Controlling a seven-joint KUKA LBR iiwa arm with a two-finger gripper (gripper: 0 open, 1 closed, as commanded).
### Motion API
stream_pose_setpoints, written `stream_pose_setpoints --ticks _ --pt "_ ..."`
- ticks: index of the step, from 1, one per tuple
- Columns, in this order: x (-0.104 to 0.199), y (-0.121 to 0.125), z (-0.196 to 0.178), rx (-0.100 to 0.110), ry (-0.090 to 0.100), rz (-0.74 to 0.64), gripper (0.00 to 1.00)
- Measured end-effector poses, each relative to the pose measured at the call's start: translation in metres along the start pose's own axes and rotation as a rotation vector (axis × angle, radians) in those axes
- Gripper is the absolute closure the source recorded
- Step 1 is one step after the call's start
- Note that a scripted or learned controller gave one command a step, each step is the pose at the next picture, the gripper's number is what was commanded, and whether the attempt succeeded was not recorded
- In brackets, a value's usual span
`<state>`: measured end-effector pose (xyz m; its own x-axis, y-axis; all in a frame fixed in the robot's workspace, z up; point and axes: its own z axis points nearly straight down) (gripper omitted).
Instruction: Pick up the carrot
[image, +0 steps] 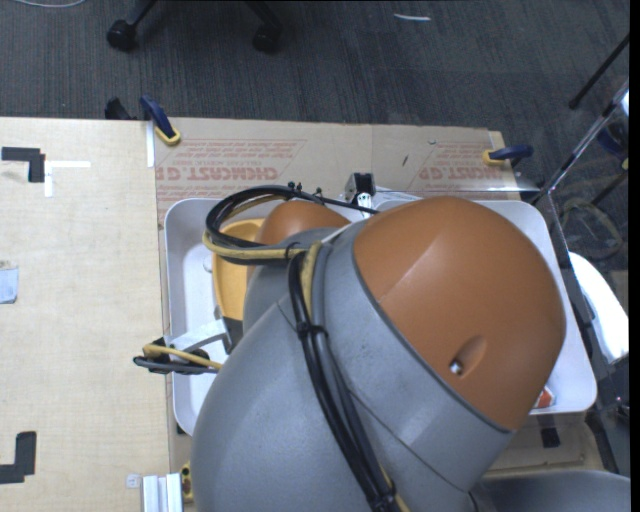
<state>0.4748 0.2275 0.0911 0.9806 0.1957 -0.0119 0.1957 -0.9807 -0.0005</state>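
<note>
We saw the arm (400, 380) closest to the camera, its grey body and orange dome covering most of both white bins (185, 300), with black cables looped over it. It leaned in from the right, bent low over the bins. The gripper lay hidden beneath the arm, so we could not tell its state, nor where the carrot sat relative to it.

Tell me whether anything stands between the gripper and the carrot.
That cannot be judged from this view. The grey arm with its orange joint caps covers most of the shallow white bins, hiding whatever lies beneath it. A small orange patch peeks out at the arm's right edge; whether it is the carrot is unclear.
</note>
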Motion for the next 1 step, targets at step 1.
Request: stream_pose_setpoints --ticks 1 --pt "0.0229 0.0042 0.0034 0.0 -0.005 -0.003 0.0"
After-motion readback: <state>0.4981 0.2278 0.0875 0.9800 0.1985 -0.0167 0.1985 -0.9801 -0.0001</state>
